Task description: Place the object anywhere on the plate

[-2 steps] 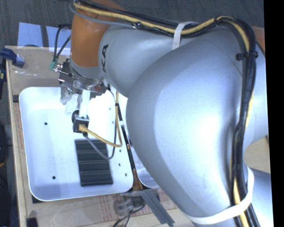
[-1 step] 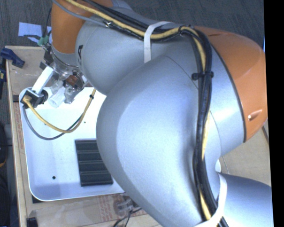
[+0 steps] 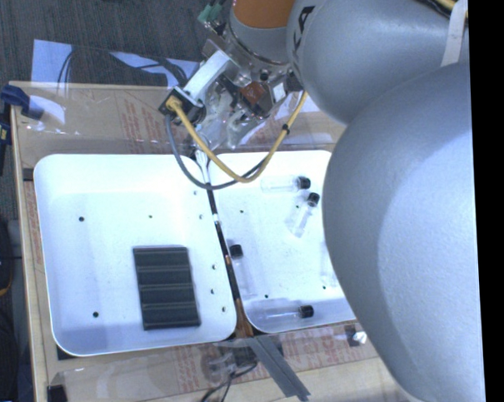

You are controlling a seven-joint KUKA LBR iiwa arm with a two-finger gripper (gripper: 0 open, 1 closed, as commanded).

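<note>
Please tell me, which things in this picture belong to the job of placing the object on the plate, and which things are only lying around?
For the job:
- dark ribbed plate in the left bin
- clear vials with black caps in the right bin
- gripper above the bins' far edge

Lying about:
- blue clamp at the bench corner
- yellow cable

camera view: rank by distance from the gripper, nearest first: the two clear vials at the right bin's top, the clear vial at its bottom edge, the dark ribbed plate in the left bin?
From the gripper, above the bins' far edge:
1. Two clear plastic vials with black caps, top of the right bin; too close together to rank.
2. Dark ribbed rectangular plate, lower middle of the left bin.
3. Clear vial with black cap, right bin's bottom edge.
</note>
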